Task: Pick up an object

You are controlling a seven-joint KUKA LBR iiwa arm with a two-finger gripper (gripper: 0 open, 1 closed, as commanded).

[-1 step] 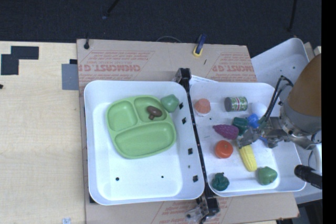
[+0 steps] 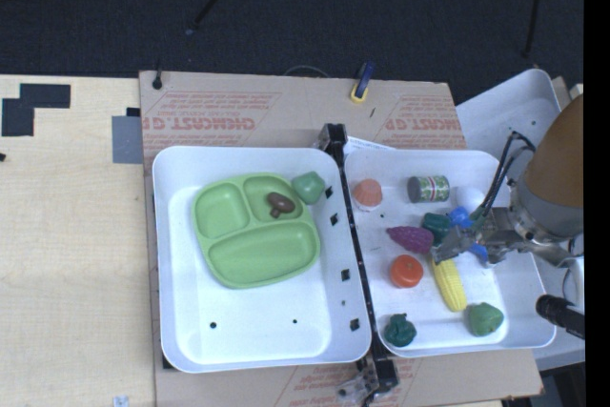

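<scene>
Camera view, right bin point(image 2: 534, 338), near to far: dark green piece point(image 2: 399, 330), light green piece point(image 2: 484, 318), yellow corn point(image 2: 450, 285), orange piece point(image 2: 406, 272), purple piece point(image 2: 412, 238), teal piece point(image 2: 437, 222), pink piece point(image 2: 368, 193), can point(image 2: 429, 189). Gripper point(image 2: 456, 245) sits low among the corn, purple and teal pieces; whether it is spread or closed cannot be told, and nothing is seen pinched. Risk: crowded neighbours could be nudged, or a grasp could slip off rounded shapes. Left bin point(image 2: 181, 300): green tray point(image 2: 255, 232).
</scene>
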